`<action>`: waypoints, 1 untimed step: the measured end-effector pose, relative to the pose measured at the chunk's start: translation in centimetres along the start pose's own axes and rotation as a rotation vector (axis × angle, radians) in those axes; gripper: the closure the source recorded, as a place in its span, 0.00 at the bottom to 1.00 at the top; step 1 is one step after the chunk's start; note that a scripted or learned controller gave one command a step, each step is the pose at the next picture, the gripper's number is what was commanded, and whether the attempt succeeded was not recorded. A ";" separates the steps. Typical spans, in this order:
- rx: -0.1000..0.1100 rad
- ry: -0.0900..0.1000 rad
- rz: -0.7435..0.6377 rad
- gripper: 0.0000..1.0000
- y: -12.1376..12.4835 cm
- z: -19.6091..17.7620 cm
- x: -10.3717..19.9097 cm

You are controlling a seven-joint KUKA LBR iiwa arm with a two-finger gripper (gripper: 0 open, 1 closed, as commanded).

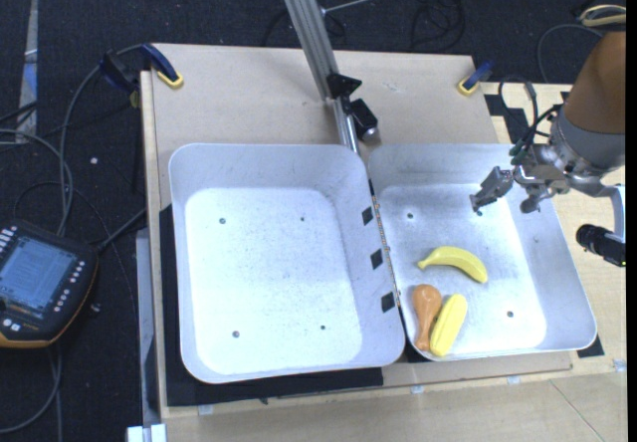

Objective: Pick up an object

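Three objects lie in the right bin [557, 261]: a yellow banana [454, 262] near its middle, a yellow corn cob [448, 324] at the front, and an orange-brown drumstick-shaped piece [426, 312] touching the cob's left side. My gripper [508, 190] hovers over the back of the right bin, up and to the right of the banana. Its fingers are spread apart with nothing between them.
The left bin [189, 231] lies beside the right one. A slanted metal pole [309, 22] with a clamp rises behind the bins' shared edge. Blue-and-yellow clamps [159, 67] hold the board's back corners. A pendant [35, 281] lies on the floor at left.
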State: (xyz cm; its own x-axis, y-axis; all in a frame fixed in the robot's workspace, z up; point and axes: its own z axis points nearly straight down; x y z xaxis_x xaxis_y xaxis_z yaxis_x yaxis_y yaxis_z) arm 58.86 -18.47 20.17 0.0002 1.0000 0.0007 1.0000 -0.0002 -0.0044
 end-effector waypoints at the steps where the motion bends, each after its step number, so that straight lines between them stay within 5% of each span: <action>1: 0.000 0.001 -0.001 0.00 -0.2 6.2 0.5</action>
State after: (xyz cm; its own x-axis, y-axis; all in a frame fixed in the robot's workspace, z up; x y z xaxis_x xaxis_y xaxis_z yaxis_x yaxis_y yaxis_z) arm 58.63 -17.95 13.97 -0.0004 1.0000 0.0012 1.0000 0.0005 -0.0049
